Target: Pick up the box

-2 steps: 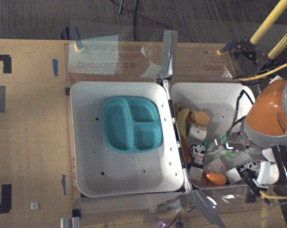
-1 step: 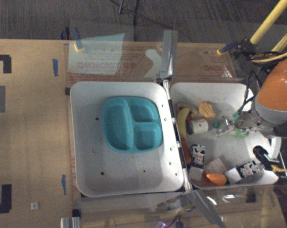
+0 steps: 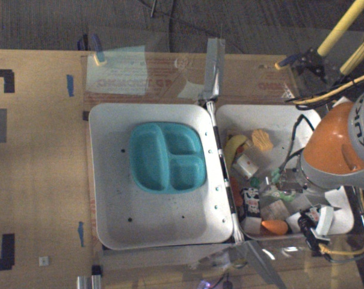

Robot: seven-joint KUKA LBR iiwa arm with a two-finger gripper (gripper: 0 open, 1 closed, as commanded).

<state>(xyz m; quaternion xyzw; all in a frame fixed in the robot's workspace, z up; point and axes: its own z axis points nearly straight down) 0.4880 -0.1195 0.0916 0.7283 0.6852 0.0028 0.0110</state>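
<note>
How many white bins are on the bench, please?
2: the left bin holds a teal divided tray; the right bin holds a clutter of small items beneath the arm, which may hide some.

Even, moderate overhead light; glare on clear sheet (image 3: pixel 118 71) upper centre; lower right clutter soft, possibly slightly blurred.

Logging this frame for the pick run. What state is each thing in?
Teal tray: flat, upright, in the left bin, nothing on it.
Right bin: cluttered with small items.
Banana: lying at the right bin's left side.
Orange piece: lying near the right bin's front edge.
Arm: reaching over the right bin.
Gripper: low among the clutter.
</note>
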